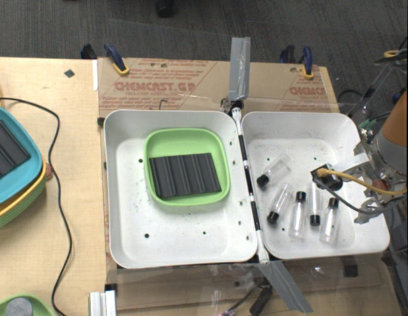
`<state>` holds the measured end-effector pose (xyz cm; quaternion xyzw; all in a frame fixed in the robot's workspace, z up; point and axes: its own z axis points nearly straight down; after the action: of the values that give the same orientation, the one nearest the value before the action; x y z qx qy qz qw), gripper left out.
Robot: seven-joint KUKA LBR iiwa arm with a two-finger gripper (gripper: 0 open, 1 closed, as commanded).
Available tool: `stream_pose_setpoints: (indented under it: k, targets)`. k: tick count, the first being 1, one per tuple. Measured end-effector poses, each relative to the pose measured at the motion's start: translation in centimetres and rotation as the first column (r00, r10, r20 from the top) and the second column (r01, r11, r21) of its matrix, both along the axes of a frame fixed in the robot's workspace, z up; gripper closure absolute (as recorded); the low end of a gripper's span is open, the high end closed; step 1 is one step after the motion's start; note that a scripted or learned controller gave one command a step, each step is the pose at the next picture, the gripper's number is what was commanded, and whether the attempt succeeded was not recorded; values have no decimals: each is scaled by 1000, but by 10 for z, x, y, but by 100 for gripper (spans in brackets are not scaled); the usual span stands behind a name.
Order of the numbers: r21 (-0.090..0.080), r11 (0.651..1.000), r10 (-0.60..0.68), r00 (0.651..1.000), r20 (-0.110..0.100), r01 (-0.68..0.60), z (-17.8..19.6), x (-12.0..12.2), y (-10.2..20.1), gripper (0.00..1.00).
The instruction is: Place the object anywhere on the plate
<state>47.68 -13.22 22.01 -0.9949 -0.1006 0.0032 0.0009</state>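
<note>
Reading "CHEMCAST", cardboard (190, 84) behind bins (121, 203); gripper (374, 199) beside vials (297, 214), its state indiscernible.

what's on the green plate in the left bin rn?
A dark grey ribbed rectangular mat lies flat on the square green plastic plate, covering most of its floor. Anything beneath the mat is hidden.

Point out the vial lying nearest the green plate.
The vial highest in the right bin, lying at a slant, black cap toward the divider. The others cluster lower and further right, farther from the green plate.
</note>
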Motion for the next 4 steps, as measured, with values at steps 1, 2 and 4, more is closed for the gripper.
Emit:
stream_pose_setpoints:
  k: [1,2,4]
  targets:
    - [-1,1000,4,1000,0,-4,23,0,-82,0]
    - [-1,1000,1,1000,0,-1,34,0,48,0]
    - [-1,1000,-2,1000,0,2,29,0,-74,0]
